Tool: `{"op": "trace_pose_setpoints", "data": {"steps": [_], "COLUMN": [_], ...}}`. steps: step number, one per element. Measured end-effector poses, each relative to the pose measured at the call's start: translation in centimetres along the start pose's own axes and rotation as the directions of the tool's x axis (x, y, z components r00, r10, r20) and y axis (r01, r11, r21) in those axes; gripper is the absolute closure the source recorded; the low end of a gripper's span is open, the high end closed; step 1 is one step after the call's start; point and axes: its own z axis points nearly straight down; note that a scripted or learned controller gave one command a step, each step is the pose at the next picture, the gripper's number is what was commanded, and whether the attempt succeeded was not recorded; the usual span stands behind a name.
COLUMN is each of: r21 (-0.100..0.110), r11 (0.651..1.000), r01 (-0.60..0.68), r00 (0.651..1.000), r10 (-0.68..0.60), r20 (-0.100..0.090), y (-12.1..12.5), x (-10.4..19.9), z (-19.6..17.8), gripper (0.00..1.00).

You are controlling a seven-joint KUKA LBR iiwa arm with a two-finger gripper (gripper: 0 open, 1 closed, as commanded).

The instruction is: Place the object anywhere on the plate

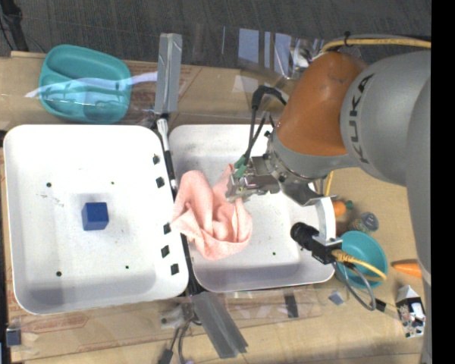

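Where the gripper (241, 182) hangs: low over the right bin (288, 273), at the upper right edge of the pink cloth (212, 220), touching it or just above it.
Grip: I cannot tell whether it is open or closed. A fold of the cloth rises toward it, but the view does not show any cloth held.
Pink cloth: crumpled on the floor of the right bin, in its left half, with its left edge against the wall shared with the left bin (30, 203).
Blue block (95, 215): alone in the left bin, well apart from the arm.
Plate: neither bin has a flat plate in it. One teal dish (83, 82) sits on the bench beyond the left bin's far corner, and a second teal dish (364, 247) is just beside the right bin's near right corner. I cannot tell which is meant.
Progress: early, by my reading. Nothing lies on either dish, so a firm hold, the carry and the release are all left.
Edges: the cloth hugs the dividing wall, so a straight lift before any sideways travel looks wise. Hanging folds could drag on a rim.
Open room: the right bin's floor is bare to the right of the cloth, and the left bin is mostly bare. The second dish is crowded by small things on the bench.
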Motion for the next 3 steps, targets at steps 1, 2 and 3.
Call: {"op": "trace_pose_setpoints", "data": {"steps": [1, 2, 3], "r21": [0.002, 0.003, 0.001], "r11": [0.987, 0.973, 0.962], "r01": [0.162, 0.230, 0.273], "r00": [0.987, 0.973, 0.962], "r10": [-0.162, -0.230, -0.273], "r20": [0.001, 0.001, 0.001], "y": [0.1, 5.1, -0.1], "x": [9.6, 16.2, 23.8], "z": [5.6, 7.7, 15.4], "gripper": [1.00, 1.00, 1.00]}}
